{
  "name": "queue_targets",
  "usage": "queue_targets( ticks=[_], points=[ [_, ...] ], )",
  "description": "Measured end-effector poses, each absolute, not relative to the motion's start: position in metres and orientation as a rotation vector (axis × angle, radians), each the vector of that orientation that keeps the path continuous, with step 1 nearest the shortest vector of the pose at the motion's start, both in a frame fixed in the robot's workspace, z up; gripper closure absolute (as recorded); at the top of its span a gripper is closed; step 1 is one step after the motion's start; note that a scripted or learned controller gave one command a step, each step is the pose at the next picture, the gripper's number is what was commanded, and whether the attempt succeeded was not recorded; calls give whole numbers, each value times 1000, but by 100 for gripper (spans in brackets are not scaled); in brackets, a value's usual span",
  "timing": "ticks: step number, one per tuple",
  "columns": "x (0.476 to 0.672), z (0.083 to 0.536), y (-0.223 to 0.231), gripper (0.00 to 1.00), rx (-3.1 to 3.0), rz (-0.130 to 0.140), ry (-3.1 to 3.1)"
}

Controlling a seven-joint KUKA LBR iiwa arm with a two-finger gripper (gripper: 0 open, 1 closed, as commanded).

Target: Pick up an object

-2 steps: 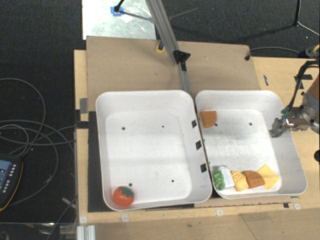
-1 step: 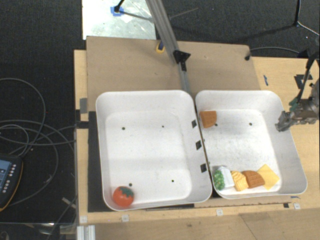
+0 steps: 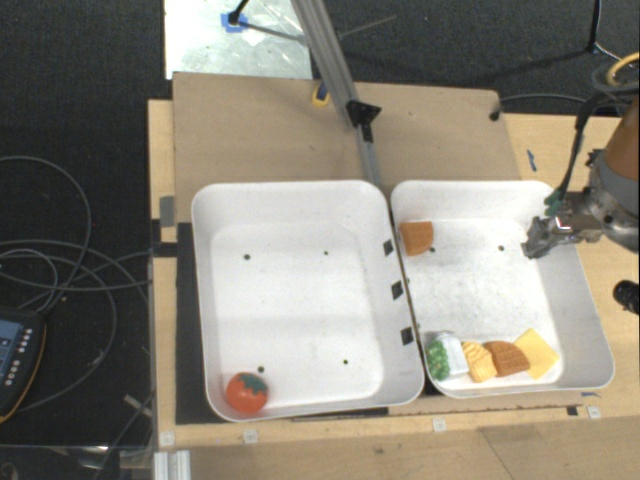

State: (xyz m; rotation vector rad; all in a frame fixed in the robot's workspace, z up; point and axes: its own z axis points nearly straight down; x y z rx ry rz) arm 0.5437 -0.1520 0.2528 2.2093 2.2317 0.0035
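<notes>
In the left bin's [image 3: 300, 203] near corner sits a round red tomato [image 3: 246, 392].

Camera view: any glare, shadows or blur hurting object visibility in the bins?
Camera view: lighting even, shadows soft; bright glare on the floor patch at top, outside the bins. Tomato and bread piece read clearly; the gripper at the right bin edge is small and blurry.

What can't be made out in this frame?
- Tool in the camera view: small and blurred, finger state unreadable.
- Arm: cut off by the right edge.
- Green item in right bin: partly behind the bin wall, identity unclear.
- Brown piece: overlapped by yellow neighbours, shape unclear.
</notes>
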Motion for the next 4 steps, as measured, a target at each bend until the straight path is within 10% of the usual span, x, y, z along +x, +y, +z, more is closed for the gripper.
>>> queue_targets(
  ticks=[4],
  points=[
    [543,240,51,100,2211,2,2234]
  ],
)
